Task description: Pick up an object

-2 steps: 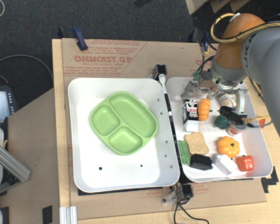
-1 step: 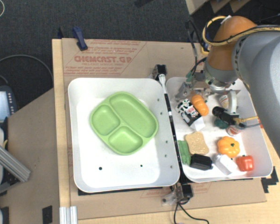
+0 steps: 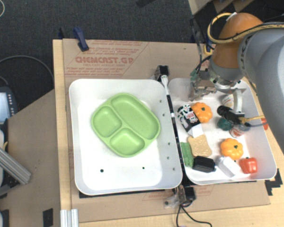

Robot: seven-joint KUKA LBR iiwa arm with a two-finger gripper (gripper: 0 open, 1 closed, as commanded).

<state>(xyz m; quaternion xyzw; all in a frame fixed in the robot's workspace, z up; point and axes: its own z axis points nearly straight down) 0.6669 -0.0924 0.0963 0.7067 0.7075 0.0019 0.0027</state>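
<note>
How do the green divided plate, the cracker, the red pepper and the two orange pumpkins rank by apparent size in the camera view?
1. Green divided plate, by far the largest.
2. Cracker.
3. The two orange pumpkins look alike, so they stay unranked.
4. Red pepper, slightly smaller.

The big grey arm (image 3: 270, 56) comes in from the right, high up, and bends down toward the far end of the right-hand side of the counter. Its orange band (image 3: 236, 37) sits just above the wrist, with yellow cable looped round the top of it, and the wrist points almost straight down. Below it the tool (image 3: 202, 90) hangs low, a dark metal cluster seen from above, too cluttered to read how it is set.
</note>
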